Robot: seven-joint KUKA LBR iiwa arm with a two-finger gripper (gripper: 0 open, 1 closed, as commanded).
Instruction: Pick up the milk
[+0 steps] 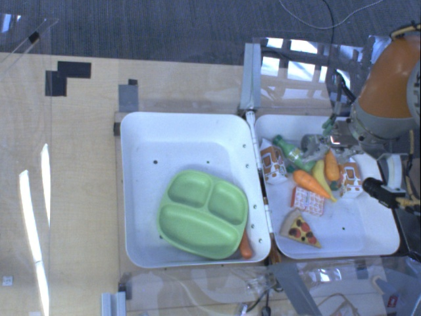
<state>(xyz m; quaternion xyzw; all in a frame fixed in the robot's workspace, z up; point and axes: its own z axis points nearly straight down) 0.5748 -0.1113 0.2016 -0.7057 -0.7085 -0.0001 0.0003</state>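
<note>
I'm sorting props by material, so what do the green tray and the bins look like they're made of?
Green tray: likely molded plastic, matte to satin, judging by its rounded compartments and even colour. Bins: likely thin formed plastic, smooth and slightly glossy, with rounded corners and soft sheen. Neither is certain from look alone.

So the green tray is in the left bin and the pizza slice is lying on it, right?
Not quite. The green tray is in the left bin, but the camera view shows the pizza slice lying on the floor of the right bin, apart from the tray.

Small white-orange milk carton (272,163), right bin's left edge.
</note>
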